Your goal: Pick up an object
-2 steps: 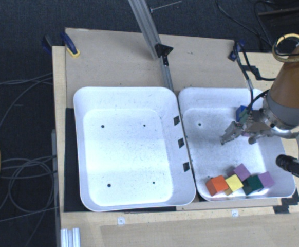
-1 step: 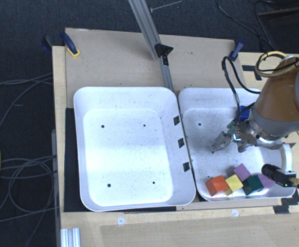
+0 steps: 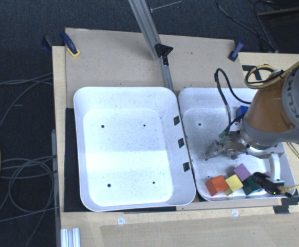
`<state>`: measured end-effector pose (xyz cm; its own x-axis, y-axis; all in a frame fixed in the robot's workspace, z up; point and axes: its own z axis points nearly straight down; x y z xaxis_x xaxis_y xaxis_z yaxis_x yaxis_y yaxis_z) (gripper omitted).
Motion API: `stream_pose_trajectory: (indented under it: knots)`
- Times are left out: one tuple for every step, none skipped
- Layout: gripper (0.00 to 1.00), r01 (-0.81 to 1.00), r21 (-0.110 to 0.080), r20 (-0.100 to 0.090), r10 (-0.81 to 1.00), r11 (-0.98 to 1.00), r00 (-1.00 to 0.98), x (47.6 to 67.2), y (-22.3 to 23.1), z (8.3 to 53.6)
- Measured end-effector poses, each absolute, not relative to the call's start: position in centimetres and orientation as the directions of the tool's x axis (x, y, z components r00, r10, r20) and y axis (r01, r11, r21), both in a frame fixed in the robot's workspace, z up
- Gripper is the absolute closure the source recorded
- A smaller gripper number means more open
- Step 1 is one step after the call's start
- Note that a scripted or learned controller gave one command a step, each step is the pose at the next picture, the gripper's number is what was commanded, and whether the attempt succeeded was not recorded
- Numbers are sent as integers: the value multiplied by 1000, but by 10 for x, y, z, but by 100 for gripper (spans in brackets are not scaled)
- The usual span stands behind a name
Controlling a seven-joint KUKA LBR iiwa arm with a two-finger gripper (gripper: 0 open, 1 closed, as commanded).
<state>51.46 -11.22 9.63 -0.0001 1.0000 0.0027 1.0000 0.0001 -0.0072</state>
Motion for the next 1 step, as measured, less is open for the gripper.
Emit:
stream_pose_trajectory:
  knots:
    - [100, 1000, 1, 2, 1000, 1, -1, 517, -112, 110]
